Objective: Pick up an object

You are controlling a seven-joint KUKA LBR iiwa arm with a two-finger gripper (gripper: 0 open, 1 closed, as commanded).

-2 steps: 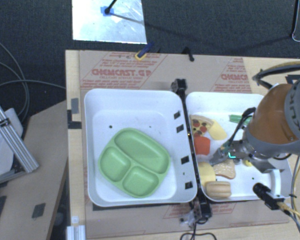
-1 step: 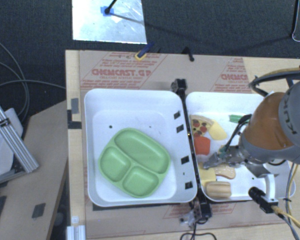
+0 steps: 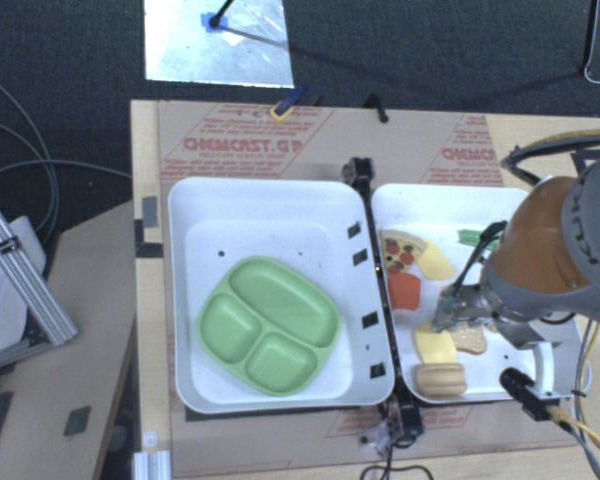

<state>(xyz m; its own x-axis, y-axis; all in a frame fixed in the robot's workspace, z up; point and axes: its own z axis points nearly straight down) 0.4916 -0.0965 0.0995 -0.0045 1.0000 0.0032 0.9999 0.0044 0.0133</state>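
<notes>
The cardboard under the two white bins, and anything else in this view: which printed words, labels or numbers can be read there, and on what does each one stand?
"CHEMCAST GP" (about so, blurred): red print on the cardboard sheet, upper left, upside down.
Same red print on the upper right: partly covered, too blurred to read.
Dark letters on the arm: cut off, unreadable.
No numbers are readable.

My gripper (image 3: 448,313) low in right bin (image 3: 430,203), over toy food: pizza slice (image 3: 402,249), red block (image 3: 405,290), yellow piece (image 3: 436,346), bun (image 3: 440,379). Left bin (image 3: 270,193) holds green divided plate (image 3: 269,323).
</notes>
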